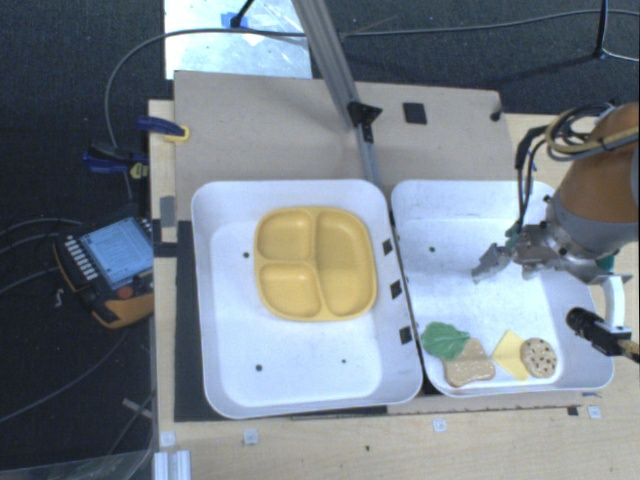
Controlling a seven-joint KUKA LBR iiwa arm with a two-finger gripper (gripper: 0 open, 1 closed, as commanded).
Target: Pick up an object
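Two white bins sit side by side on a brown surface [300, 118]. The left bin [225, 368] holds a yellow plate [315, 263] with four parts. The plate lies flat, near the top middle of that bin.

The right bin [450, 228] holds four small toy foods. They are bunched together along its bottom edge. A green leaf [444, 340] is on the left of the bunch. A slice of toast [469, 367] is just beside it, and the leaf seems to touch it. Next comes a yellow cheese wedge [511, 353], touching the toast. A round cookie [539, 357] with dark dots lies on the right, partly over the cheese.

The arm [605, 183] comes in from the right. It is grey with an orange part. Its gripper [497, 259] hangs over the middle of the right bin, above the bare white floor. It is up from the toy foods and apart from them. The fingers [487, 265] look a little apart at the tips. Nothing is between them.

A long grey pole [325, 43] slants down from the top to the place where the two bins meet. On the dark floor at the left lies a small blue and orange box [108, 263] with wires.
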